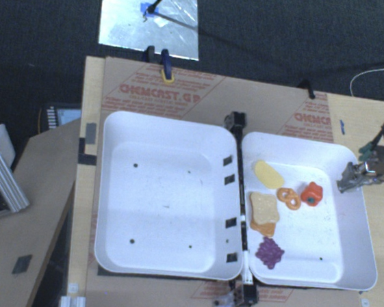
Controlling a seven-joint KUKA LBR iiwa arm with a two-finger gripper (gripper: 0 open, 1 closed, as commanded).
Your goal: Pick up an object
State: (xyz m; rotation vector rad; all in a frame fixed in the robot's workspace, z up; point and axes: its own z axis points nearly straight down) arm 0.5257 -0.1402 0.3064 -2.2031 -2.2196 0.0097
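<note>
- Camera view, from above at a slant: two shallow white bins sit side by side on a bench covered with printed brown cardboard [185,93].
- The left bin [106,243] has a smooth, glossy floor with a few small dark dots and rounded corners.
- The right bin [356,254] holds five small items, all in its left and middle part.
- A pale yellow lemon [269,174], oval and smooth, lies nearest the back.
- An orange pretzel [288,197], looped with holes, lies just beside a red-orange pepper [312,193], which is rounded and shiny.
- A tan slice of toast [264,211], flat and squarish, rests on an orange piece near the divider.
- A purple bunch of grapes [269,252], bumpy, lies toward the front, apart from the others.
- The right half of that bin's floor is bare, leaving open room.
- The gripper [349,182], metallic grey, hangs over the right bin's back right rim, near the pepper but apart from it; nothing is between its fingers, and I cannot tell whether they are spread or closed.
- A foil-like square sheet [151,14] lies on dark carpet behind the bench.
</note>
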